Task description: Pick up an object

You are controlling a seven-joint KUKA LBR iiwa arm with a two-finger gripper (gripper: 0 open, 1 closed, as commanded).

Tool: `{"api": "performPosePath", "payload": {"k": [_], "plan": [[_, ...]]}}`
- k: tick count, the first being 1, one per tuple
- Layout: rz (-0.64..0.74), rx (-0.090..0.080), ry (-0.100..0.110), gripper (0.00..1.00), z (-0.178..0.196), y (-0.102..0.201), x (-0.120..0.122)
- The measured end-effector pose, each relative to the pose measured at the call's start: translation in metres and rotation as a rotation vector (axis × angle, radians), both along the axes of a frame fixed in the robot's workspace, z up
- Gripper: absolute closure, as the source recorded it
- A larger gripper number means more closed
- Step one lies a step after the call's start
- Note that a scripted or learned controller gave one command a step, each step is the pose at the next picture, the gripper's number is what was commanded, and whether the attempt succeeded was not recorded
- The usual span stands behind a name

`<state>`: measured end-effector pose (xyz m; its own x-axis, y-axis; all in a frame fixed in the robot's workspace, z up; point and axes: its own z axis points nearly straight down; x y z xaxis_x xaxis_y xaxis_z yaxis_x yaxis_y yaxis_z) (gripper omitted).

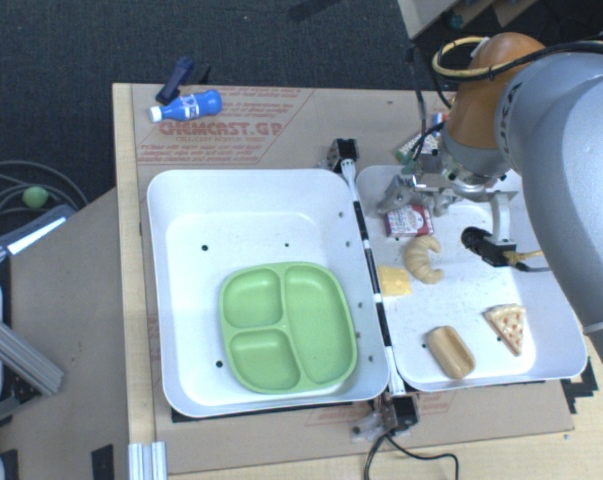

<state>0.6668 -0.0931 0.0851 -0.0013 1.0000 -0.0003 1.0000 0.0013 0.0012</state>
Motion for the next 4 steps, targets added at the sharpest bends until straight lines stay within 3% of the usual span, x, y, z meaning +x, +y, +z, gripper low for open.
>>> {"api": "performPosePath", "payload": {"k": [1,2,4], "plan": [[-0.002,0.001,0.003,0.00,-0.001,-0.008,-0.054],[0.000,0.000,-0.001,0.00,0.000,-0.011,-0.001],[-0.002,0.001,0.003,0.00,-0.001,-0.008,-0.075]]}}
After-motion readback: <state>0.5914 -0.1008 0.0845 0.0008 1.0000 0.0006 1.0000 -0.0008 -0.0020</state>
